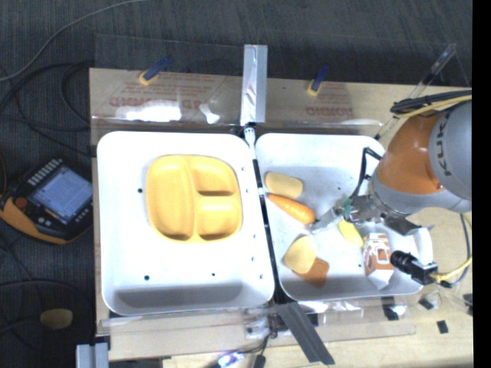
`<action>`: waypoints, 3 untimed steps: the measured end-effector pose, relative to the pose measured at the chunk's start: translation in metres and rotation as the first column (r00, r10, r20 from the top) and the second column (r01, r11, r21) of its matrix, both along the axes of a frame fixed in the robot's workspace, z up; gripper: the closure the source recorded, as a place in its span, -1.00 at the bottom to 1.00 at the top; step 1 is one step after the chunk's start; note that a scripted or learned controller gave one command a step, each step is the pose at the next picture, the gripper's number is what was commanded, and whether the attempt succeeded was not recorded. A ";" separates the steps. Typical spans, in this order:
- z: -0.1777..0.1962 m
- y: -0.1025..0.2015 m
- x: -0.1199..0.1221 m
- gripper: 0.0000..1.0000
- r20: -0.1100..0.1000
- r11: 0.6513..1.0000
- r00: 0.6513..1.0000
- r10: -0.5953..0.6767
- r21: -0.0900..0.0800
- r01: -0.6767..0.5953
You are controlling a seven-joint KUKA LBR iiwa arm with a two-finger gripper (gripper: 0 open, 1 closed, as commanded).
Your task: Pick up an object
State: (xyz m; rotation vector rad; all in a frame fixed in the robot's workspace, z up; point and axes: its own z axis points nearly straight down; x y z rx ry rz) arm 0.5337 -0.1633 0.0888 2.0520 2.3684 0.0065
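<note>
So the arm [430, 159] is reaching in from the right and its gripper [351, 215] is down low in the right bin [322, 148], right around a small pale yellow piece [350, 231] near the middle-right of that bin. Honestly I can't tell whether the claw is apart or together — the wrist hides most of it from up here.

Candidates in that bin: a yellow bread-roll-looking thing [284, 184] at the upper left, a carrot [291, 208] just below it lying at a slant, a wedge with a tan end [304, 257] toward the front, and a red and white packet [377, 254] against the right wall. The left bin [123, 282] just has a yellow divided tray [193, 198] in it.

If I were tuning this step, I'd go for the pale yellow piece since it's closest — but it's small and the packet sits just beside it, so centre the claw over it properly and come straight down. A slanted approach would probably nudge it away or snag the packet. Lift slowly and check something is really between the tips.
</note>
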 end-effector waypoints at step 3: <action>0.117 0.031 0.085 1.00 -0.010 0.989 0.989 -0.148 -0.001 0.148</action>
